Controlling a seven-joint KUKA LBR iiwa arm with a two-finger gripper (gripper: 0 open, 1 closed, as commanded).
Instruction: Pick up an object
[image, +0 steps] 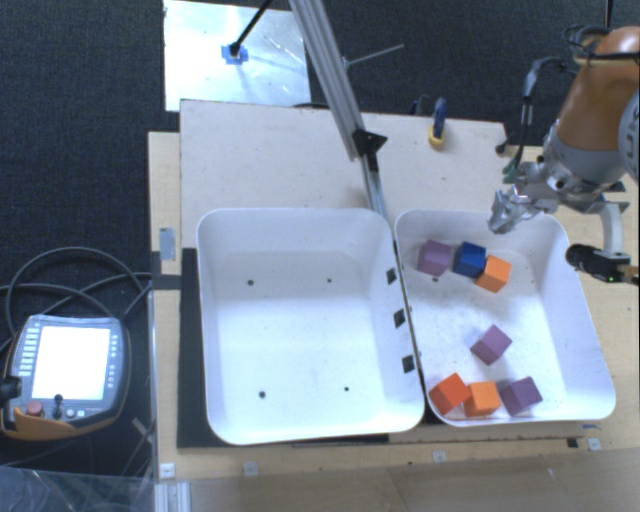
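Bench: gripper (508, 212) above right bin (575, 300) (seemingly empty).

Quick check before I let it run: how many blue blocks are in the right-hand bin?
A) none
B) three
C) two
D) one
D: the right bin holds a single blue block, sitting in the far row between a purple block and an orange block; every other block in it is purple or orange.
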